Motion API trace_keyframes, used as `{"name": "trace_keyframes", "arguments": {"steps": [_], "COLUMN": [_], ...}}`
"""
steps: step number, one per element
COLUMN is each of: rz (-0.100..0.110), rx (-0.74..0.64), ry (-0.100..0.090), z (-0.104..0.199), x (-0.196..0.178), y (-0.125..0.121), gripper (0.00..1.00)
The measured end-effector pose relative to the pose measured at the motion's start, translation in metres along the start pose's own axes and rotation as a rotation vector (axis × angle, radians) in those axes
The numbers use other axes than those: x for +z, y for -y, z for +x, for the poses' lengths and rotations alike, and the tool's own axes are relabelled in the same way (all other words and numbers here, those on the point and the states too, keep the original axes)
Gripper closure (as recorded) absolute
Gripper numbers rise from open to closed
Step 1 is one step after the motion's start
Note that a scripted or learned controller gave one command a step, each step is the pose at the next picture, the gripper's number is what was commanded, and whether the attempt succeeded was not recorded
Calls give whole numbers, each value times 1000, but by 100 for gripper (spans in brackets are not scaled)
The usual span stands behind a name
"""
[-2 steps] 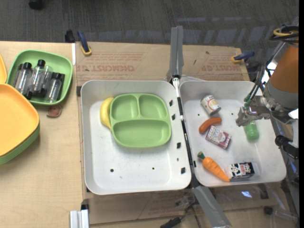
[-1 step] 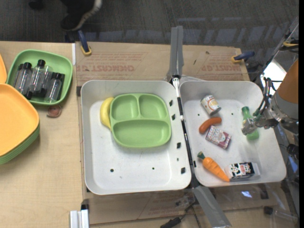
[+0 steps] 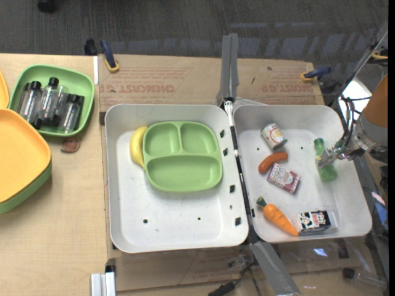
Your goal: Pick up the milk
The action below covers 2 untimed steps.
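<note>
Cardboard [image 3: 203,82] is covering the bench under two bins. Milk [image 3: 315,221] is lying in the right bin [image 3: 345,230], below the pincer [image 3: 327,160], whose grip I cannot tell.

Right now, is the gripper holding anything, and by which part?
Cannot be told. The gripper sits at the upper part of the green plastic bottle by the right bin's right wall. The black-and-white milk carton lies untouched near the front.

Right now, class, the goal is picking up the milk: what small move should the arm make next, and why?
Probably shift the hand toward the near edge of the right bin, to above the milk. The hand sits by the green bottle at the bin's right side, while the milk lies in the near right corner beside the carrot, untouched.
</note>
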<state>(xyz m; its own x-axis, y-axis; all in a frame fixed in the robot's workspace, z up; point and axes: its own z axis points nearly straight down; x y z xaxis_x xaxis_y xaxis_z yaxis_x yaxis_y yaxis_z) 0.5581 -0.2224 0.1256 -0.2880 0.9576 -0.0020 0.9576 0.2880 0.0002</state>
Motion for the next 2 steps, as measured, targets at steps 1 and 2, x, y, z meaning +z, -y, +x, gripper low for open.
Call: {"name": "trace_keyframes", "arguments": {"steps": [1,2], "rz": [-1,-1], "rx": [-182,-311], "ry": [1,-1], "z": [-12,-5], "x": [13,33], "y": [-44,-22], "gripper": [100,100]}}
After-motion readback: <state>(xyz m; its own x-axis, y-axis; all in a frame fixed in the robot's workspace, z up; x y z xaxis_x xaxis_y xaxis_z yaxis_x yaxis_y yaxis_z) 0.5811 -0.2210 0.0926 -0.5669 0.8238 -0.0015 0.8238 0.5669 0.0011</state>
